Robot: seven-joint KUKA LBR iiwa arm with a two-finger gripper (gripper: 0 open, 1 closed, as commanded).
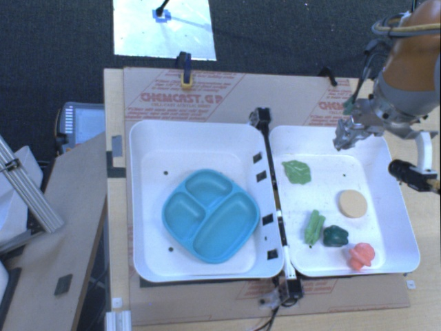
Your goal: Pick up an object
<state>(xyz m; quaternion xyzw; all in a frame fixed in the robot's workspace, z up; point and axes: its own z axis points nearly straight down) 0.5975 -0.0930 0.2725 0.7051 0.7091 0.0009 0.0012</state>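
My end effector [344,138] hangs over the right white bin's [400,205] back edge; I cannot tell its state. It might bump the rim before reaching the flat green leaf toy [297,172].

Both white bins [207,133] look like smooth, slightly glossy plastic. The blue divided plate [209,214] at lower centre is matt plastic. Printed cardboard [207,92] lies beneath them. A shiny metal sheet [164,19] sits upper left on dark, rough carpet [289,26].
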